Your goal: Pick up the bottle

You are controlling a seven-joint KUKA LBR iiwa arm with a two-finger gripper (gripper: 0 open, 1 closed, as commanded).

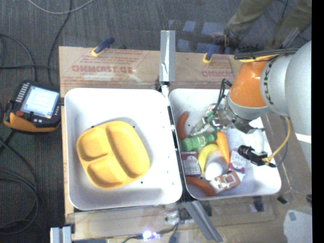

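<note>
The green bottle (198, 142) lies just below the gripper (212, 119), wedged against a banana (206, 154) and carrot (223, 146), so a descent risks snagging those neighbours; whether the fingers are spread I cannot tell.

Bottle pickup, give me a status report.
Gripper low in the right bin, over the clutter. Green bottle lying just below it, not lifted. Carrot and banana crowd against it.

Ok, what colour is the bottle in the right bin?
Green: the bottle shows in the camera view, lying among the toy food just under the gripper.
</note>
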